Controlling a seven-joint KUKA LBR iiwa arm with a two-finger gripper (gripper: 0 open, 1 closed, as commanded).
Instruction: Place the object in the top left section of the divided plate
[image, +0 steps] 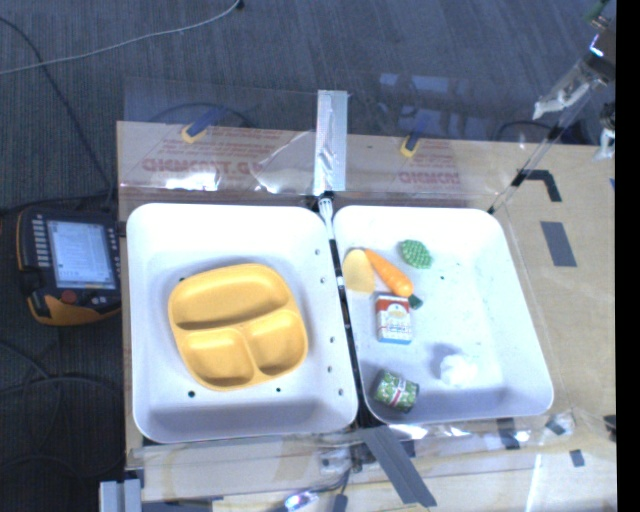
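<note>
Counted: two white bins, side by side, touching along the middle rim: left bin (140, 300), right bin (520, 300). One yellow divided plate (237, 325) in the left bin, three sections, one long one at the far side and two smaller at the near side, set slightly askew, nothing in any section.

Six loose items, all in the right bin, none on the plate: one pale yellow rounded piece (356, 268) against the left wall, one orange carrot (386, 272) touching it and lying at a slant, one green knobbly piece (415, 253) just beside the carrot's far end, one small carton (394, 320) just below the carrot tip, one green can (396, 391) on its side near the front wall, one white lump (458, 370) apart to the right. Cannot tell which of the six counts as the task's object.

Writing: red print on the clear sheet (180, 165) behind the bins, reversed, not readable. Red and white label on the carton, too small to read. One handheld pendant (70, 265) left of the bench, screen lit, text illegible.

Room: right half of the right bin bare; wide margin around the plate on all sides.

Gripper (565, 97) at far top right, beyond the bins, blurred; wide or narrow, cannot tell.
</note>
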